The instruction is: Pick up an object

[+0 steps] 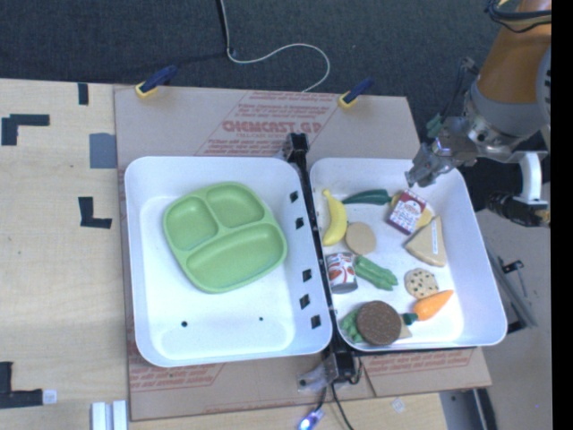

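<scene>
Right bin (474, 240), white and shallow, taken as the reference for all places. Contents: a banana (335, 219) by its left wall; a green pepper (365, 197) toward its far side, just right of the banana; a round cracker (362, 238) beside the banana's lower end; a small red carton (406, 212) in the far right part; a sandwich wedge (429, 242) touching the carton's near side; a red-labelled can (341, 271) by the left wall, nearer the camera than the banana; a green pod (375, 273) just right of the can; a cookie (420, 282) near the middle right; a carrot (433, 305) just in front of the cookie; a burger (379, 322) at the near edge. Gripper (422, 174): above the far right corner of the bin, over the carton's far end, nothing seen between its fingers; whether spread or pressed together cannot be told. Left of the bin, touching along a shared edge: a second bin (152, 330) holding a green divided plate (226, 236).
</scene>
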{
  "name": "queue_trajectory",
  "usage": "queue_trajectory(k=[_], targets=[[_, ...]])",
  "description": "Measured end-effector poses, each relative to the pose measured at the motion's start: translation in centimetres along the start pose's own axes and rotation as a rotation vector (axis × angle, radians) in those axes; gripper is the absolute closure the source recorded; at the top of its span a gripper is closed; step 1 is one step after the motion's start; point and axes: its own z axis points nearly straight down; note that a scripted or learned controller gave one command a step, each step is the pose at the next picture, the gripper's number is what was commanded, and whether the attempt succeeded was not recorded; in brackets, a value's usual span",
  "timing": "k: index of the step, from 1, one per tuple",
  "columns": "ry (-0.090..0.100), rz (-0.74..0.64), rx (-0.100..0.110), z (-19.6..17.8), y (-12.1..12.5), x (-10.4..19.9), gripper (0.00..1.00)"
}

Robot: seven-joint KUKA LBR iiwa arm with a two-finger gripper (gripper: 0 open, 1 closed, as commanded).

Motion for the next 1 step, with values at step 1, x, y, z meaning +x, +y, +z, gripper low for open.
queue_trajectory(k=[1], targets=[[0.0,-0.001,0.0,-0.99,0.03,0.04,1.0]])
